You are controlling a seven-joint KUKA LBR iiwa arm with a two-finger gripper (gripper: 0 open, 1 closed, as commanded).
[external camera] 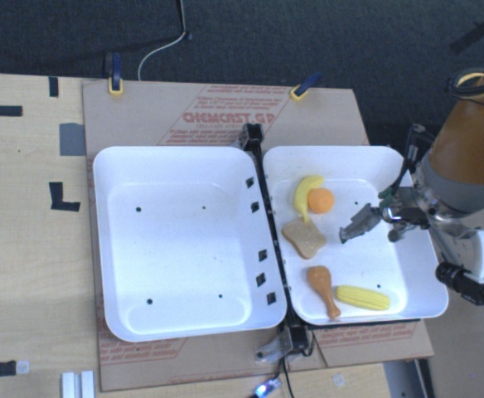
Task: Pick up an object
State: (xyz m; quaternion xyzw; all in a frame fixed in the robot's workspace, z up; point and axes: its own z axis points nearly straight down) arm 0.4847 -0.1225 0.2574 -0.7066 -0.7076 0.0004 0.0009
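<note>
Tabletop: light wood, cardboard sheet on top, two shallow white bins side by side on the cardboard

Left bin: bare white floor apart from small dark dots

Right bin: holds all five candidates, grouped in its left half

Arm: reaches in from the right, orange band above wrist, poised over right part of right bin

Gripper: dark, pointing left over bare bin floor; fingers appear slightly spread, nothing between them

Corn cob: yellow, lying flat near front wall, just beside the drumstick

Banana: yellow, curved, touching the orange ball

Bread slice: tan, flat, just left of gripper tip, nearest candidate

Drumstick: brown, thin end toward front wall

Orange ball: round, resting against banana

Step judged: approach, no grasp made yet, no object lifted

Next move judged to call for: short travel left toward bread slice, descent, fingers closing across its narrower width; flat shape likely to slip, so low contact needed
</note>
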